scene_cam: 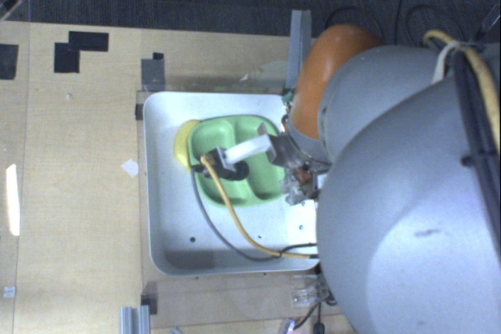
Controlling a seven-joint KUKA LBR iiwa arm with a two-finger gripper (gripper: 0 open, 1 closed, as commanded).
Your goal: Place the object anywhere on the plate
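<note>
A white bin [168, 235] sits on the pale worktop [78, 192], and in it lies a green plate [213, 134] with a raised rim. The yellow object [183, 143] shows at the plate's left rim, touching it (on the rim or just beside it, I cannot tell). The grey arm [407, 192] covers the bin's right side, its jaws over the plate's right edge; wide or narrow cannot be told.
</note>
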